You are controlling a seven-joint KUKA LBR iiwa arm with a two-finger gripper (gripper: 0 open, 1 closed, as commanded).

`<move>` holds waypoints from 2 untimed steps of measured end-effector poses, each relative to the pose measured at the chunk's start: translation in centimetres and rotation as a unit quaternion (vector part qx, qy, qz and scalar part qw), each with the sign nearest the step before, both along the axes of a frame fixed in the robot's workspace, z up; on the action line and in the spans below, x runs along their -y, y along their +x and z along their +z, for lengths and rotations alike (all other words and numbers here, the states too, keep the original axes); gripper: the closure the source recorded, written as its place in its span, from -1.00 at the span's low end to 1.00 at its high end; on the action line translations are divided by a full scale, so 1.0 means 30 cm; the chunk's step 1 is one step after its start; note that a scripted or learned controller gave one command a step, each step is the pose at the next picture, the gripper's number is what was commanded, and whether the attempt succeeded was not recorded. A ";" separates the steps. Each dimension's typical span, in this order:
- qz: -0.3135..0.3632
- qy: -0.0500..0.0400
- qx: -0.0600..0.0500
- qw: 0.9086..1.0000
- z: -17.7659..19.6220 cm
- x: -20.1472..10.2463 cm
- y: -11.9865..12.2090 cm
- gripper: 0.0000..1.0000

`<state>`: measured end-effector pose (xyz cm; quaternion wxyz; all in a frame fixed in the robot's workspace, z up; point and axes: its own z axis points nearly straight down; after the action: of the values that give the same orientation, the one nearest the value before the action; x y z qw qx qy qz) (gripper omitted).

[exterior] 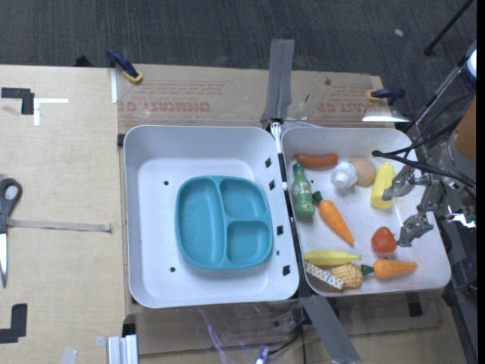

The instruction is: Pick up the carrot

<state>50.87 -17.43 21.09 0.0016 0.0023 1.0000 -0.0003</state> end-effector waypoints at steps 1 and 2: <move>0.009 -0.001 0.006 1.000 -0.349 -0.222 0.043 -1.00; -0.151 0.001 0.008 0.989 -0.366 -0.269 0.031 -1.00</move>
<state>51.79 -9.35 10.12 0.0094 0.1529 0.9882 0.0005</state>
